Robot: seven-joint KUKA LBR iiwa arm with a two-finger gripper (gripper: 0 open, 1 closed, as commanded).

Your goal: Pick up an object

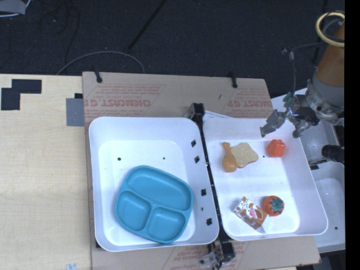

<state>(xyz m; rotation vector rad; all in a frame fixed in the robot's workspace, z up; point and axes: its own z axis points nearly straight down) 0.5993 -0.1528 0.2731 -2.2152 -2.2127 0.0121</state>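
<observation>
My tool (288, 122) hangs spread and empty over the right bin's (313, 176) far edge, just beyond the small red toy (275, 148), which could roll off toward the bin wall if one finger clips it on descent.

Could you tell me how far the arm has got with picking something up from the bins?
Nothing looks picked yet. The gripper hangs over the right bin's far right corner with its fingers spread and nothing between them. The nearest object, the small red piece, lies just below it on the bin floor. Left to do: descend, close on an object and lift it.
</observation>
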